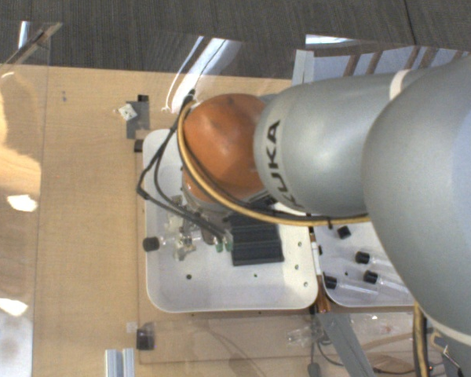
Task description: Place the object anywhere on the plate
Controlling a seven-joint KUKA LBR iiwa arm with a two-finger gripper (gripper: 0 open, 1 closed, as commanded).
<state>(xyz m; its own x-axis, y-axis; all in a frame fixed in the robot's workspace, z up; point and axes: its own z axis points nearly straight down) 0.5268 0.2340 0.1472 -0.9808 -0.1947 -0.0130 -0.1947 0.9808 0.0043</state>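
Observation:
My arm's large grey body and orange band [224, 144] reach in from the right and cover most of both bins. Below the band the gripper [185, 239] hangs low over the left part of the left white bin [220, 289], with cables and a black ribbed block [256, 242] beside it. The arm hides whatever lies under and behind it in this bin. The bin floor I can see in front of the gripper is bare white.
The right bin [361, 293] shows as a small corner with several small dark pieces [363, 257] in it. A small black knob [151, 244] sits at the left bin's left edge. Wooden bench [71, 234] spreads to the left, with black fixtures [139, 115] at the back and a black fixture [144, 338] at the front.

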